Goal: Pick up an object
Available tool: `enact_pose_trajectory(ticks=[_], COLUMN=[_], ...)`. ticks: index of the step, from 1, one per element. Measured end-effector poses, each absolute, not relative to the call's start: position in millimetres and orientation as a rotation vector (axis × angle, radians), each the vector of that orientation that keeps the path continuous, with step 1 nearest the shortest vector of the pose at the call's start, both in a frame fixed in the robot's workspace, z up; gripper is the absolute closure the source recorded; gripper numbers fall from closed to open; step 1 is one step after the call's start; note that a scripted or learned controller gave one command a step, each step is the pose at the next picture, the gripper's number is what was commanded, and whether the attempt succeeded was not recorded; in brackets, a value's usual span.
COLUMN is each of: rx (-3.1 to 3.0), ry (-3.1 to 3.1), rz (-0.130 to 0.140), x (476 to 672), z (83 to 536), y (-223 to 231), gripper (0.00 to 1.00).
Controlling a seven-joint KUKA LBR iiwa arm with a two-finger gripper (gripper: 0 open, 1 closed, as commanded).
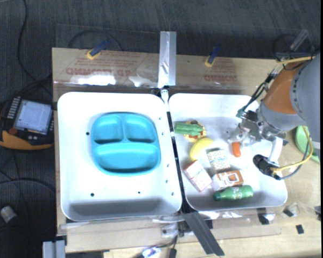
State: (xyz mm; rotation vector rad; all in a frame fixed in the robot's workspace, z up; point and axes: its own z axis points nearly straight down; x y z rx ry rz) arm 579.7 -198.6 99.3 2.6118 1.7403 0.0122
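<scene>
My gripper (241, 136) hangs low over the right side of the right bin (226, 102), at the end of the grey arm with its orange band (277, 95). Just below it lies a small orange piece (236, 150), close to the gripper; whether they touch I cannot tell. Left of that are a yellow lemon (201, 147) and a green and red toy (189, 128). Nearer the front lie a white carton (216, 158), a pink-white box (197, 176), an orange-white box (227, 179) and a green bottle (234, 193) on its side.
The left bin (75, 198) holds a blue divided tray (125, 142). A metal divider (167, 58) stands behind the two bins. A black and yellow cable (274, 168) loops from the arm over the right bin's rim. A handheld device (27, 122) lies on the floor at left.
</scene>
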Motion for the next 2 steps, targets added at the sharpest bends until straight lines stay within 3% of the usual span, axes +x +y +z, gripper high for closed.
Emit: enact_pose_trajectory(ticks=[1,2], rx=[2.547,2.544], ry=[1.836,1.836], rz=[-0.007,-0.018], x=[647.1,646.7], z=[221.2,229.6], y=[-146.1,-146.8], gripper=[1.0,1.0])
